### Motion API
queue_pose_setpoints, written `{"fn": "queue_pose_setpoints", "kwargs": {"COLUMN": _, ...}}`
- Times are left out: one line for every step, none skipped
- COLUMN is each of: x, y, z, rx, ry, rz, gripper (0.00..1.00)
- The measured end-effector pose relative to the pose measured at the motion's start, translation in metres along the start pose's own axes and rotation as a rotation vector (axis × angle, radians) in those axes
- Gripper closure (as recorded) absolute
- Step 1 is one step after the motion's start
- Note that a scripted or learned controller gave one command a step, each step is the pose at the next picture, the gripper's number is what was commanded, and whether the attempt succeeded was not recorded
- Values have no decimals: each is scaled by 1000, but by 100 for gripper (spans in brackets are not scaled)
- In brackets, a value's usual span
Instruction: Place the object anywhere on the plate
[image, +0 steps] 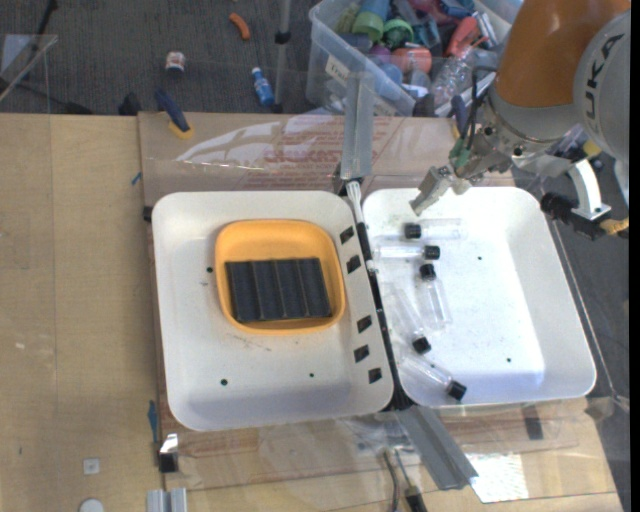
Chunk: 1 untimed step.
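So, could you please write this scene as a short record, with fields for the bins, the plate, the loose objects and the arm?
left bin: shallow white bin, holds the plate
plate: yellow-orange squarish plate with a dark ribbed rectangular block lying on it
right bin: shallow white bin, holds the vials
objects: several clear plastic vials with black caps, scattered in its left half
arm: grey arm with orange band, reaching in from the right
end effector: end effector above the right bin's far edge, nothing visibly held
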<state>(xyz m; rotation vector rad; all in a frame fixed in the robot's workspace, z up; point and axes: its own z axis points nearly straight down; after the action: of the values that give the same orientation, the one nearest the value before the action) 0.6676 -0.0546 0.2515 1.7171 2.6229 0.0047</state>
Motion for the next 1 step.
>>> {"fn": "queue_pose_setpoints", "kwargs": {"x": -43, "y": -19, "z": 16, "rx": 4, "ry": 2, "rz": -37, "gripper": 0}}
